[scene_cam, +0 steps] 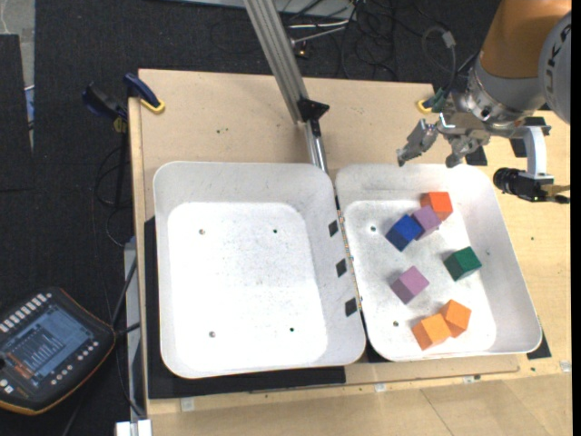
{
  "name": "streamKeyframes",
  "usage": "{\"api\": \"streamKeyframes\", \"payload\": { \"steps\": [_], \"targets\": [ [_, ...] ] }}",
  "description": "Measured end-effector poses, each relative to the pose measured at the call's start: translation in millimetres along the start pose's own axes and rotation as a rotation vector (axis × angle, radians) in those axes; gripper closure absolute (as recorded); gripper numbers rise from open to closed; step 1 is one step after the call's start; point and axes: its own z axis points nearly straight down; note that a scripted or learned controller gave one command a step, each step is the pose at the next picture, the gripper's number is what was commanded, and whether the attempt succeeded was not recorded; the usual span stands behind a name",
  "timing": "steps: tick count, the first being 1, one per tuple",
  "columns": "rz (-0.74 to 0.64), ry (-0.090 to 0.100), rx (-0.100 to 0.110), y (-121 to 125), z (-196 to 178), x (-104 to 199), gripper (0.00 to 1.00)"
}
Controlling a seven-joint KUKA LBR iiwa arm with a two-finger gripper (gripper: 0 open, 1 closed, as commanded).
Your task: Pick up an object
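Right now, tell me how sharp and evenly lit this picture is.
Camera view: even light, soft shadows beside the cubes; blocks and bins crisp; the claw slightly blurred; no harsh glare on the white plastic; floor around the bench dark.

The place was a robotics lab or test cell. A plywood bench point(272, 107) sat mid-frame on a black floor, carrying two shallow white bins point(182, 189), the right one holding small coloured blocks point(405, 231). A teach pendant point(45, 348) with a lit screen lay at the lower left. Loose cables point(363, 16) trailed across the floor at the top, beside a slanted aluminium camera post point(281, 62). An industrial arm point(526, 34) entered at the upper right.
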Motion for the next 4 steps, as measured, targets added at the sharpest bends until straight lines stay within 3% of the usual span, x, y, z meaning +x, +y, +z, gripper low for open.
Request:
{"api": "streamKeyframes", "payload": {
  "steps": [1,4],
  "targets": [
    [-0.002,-0.001,-0.005,1,-3,0,0.00],
    [0.002,0.000,0.001,-15,163,7,0.00]
  ]
}}
